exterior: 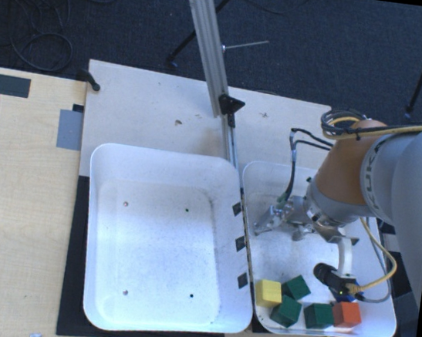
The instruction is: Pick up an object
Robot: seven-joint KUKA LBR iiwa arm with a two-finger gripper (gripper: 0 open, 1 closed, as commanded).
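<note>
My gripper point(282, 217) hangs over the upper middle of the right bin point(265, 181), its metal end pointing toward the bin's left wall. Several blocks lie together at the bin's near edge, well below the gripper: a yellow block point(269, 291), three green blocks point(297, 286) point(286, 311) point(318, 316) and an orange block point(346, 314). None of them touches the gripper. The grey arm with its orange band point(343, 171) covers the bin's right part.
The left bin point(101, 162) sits beside the right one, sharing a divider with black clips point(239, 243). A slanted aluminium rail point(210, 51) rises behind the bins. Cables point(372, 272) loop from the wrist over the right bin's right side.
</note>
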